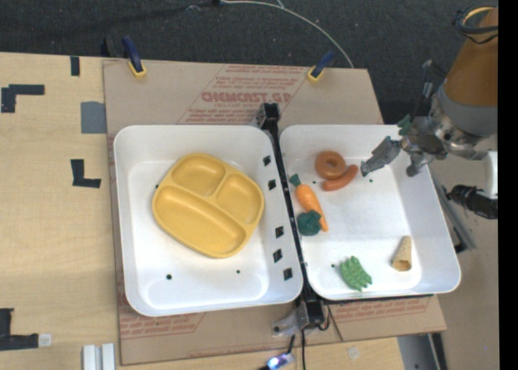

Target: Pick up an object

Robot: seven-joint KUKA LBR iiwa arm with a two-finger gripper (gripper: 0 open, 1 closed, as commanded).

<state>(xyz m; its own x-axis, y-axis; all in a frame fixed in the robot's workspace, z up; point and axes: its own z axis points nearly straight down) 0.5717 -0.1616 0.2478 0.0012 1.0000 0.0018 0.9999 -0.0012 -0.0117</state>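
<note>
The end effector [394,158] hangs over the upper right part of the right bin [429,223], its two fingers spread apart with nothing between them — open, as it would be before a grasp. It sits just right of the donut [329,163] and the sausage [341,179], which touch each other near the bin's top; being nearest, they look the likeliest targets. The sausage curves, its long axis running from lower left to upper right. The carrot [308,198] lies nearer the divider, long axis slanting from upper left to lower right, its green end by a dark green lump [308,223]. A cone [402,253] and a leafy green piece [354,273] rest well apart toward the bin's near edge. The left bin [129,198] holds a yellow tray [209,205] — flat and wide, a poor fit for the fingers.
</note>
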